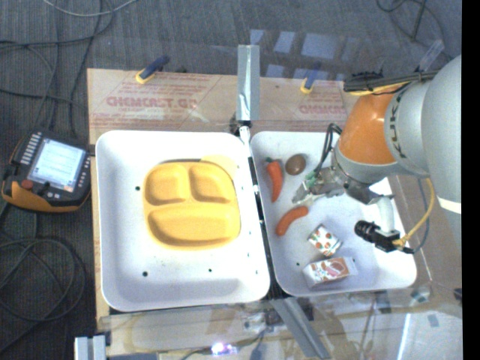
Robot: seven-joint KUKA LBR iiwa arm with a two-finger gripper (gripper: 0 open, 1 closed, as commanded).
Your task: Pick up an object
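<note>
In the right bin [375,280] lie an orange carrot [274,178], a brown egg-shaped thing [295,163], an orange sausage-like piece [292,219], a small patterned carton [324,239] and a larger red-and-white carton [330,270]. My gripper [310,188] hangs low over the bin's upper middle, just right of the carrot, below the brown thing and above the sausage piece. I see nothing held in it. The grey arm with its orange band [367,133] covers the bin's upper right part.
The left bin [120,276] holds a yellow divided tray [193,203]. A metal post [247,81] stands behind the wall between the bins. A black fitting with a yellow cable [379,235] sits right of the cartons. A teach pendant [49,171] lies left of the bench.
</note>
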